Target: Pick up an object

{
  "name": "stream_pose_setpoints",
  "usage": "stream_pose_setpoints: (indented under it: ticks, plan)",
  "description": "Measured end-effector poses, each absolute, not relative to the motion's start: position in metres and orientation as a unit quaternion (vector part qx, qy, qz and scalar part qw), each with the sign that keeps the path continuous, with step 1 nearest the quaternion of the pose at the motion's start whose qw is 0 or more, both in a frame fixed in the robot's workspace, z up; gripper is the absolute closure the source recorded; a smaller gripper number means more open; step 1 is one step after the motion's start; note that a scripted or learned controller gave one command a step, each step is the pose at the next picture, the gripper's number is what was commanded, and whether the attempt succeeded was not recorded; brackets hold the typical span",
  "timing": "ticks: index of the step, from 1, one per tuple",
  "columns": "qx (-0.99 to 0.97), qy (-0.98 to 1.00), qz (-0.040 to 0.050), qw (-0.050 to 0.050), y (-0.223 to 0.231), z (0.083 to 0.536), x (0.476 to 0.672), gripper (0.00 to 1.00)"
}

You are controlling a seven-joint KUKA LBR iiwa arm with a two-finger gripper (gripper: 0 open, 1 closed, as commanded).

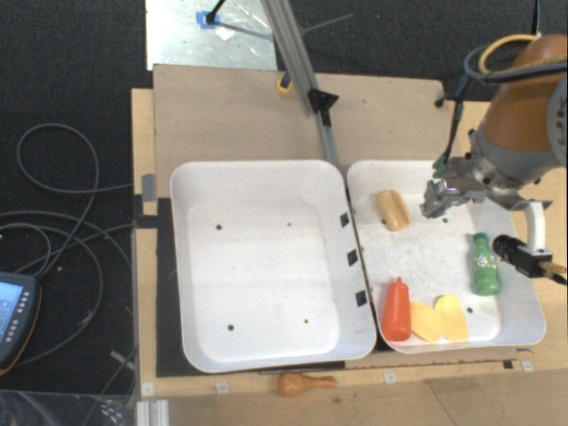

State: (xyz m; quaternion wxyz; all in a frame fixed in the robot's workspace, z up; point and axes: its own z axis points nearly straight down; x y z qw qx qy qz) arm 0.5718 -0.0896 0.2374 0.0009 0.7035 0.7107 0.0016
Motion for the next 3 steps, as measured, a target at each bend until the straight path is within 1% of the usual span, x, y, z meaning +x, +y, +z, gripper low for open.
stream_pose_setpoints:
  ticks: [1,2,3]
  plan:
    - [0.703,0.711,0.0024,0.001,-0.037,0.244,0.602,1.00]
    - [0.703,0.711,0.0022,0.001,0.007,0.251,0.623,1.00]
    - [0.704,0.710,0.0015,0.000,0.052,0.237,0.653,1.00]
